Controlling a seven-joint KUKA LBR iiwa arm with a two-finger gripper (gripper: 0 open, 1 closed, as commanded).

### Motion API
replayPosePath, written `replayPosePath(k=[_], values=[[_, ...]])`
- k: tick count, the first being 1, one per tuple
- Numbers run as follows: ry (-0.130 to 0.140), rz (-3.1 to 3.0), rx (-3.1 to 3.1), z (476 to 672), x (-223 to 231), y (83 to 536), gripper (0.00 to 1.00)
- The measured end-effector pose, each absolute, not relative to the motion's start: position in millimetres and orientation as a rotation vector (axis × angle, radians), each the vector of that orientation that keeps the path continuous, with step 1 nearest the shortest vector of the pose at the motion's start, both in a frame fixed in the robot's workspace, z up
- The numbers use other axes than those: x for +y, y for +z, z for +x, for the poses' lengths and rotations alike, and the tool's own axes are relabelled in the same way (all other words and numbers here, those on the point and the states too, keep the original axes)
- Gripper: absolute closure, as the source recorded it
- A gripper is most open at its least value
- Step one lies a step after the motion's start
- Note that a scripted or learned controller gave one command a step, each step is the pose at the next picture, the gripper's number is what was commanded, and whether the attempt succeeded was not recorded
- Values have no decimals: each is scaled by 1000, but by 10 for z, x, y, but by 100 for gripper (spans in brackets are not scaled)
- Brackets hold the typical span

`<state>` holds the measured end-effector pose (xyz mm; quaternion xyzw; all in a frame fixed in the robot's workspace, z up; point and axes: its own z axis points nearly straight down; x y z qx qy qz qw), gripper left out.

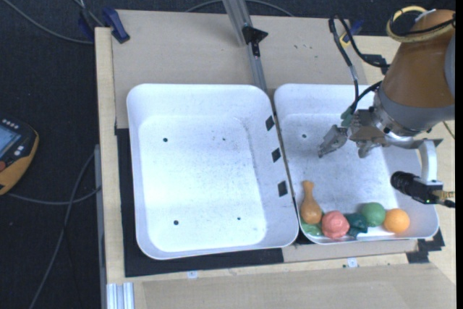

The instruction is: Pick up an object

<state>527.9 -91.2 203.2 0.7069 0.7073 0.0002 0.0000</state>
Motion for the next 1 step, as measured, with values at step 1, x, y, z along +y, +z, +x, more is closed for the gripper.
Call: replayPosePath(k=[1], values=[[-6,2227,2221,4820,-1173,1231,0]])
